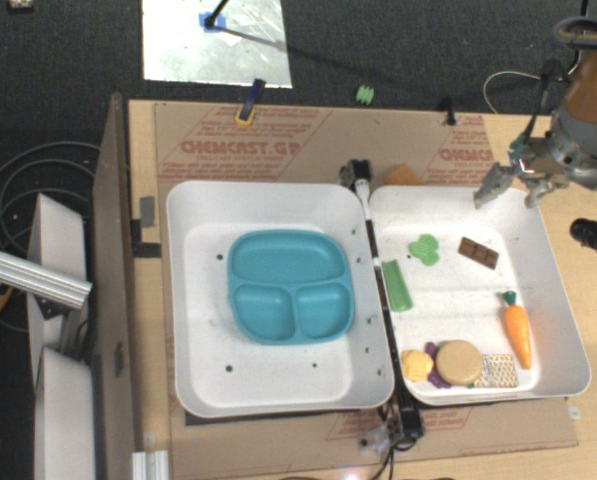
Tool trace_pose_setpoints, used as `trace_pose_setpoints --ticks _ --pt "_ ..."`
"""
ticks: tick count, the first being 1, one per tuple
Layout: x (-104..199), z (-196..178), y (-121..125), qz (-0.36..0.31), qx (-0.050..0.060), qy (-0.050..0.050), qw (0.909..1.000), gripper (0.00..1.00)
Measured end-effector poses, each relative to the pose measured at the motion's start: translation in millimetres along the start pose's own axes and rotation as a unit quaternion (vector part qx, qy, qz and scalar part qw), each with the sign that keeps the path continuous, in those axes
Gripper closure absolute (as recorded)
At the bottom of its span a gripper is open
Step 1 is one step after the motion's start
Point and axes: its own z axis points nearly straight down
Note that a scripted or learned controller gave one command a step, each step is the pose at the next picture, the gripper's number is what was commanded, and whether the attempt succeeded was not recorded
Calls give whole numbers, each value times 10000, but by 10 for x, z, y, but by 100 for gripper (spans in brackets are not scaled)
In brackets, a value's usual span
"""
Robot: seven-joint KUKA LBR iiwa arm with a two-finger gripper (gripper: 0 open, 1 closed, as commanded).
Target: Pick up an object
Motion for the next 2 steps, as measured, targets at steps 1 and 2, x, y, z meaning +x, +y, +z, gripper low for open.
trace_pose_setpoints --ticks 1,2 --pt "564 853 -152 -22 25 15 10000 0" --pt "845 1330 74 -20 1 5 10000 0"
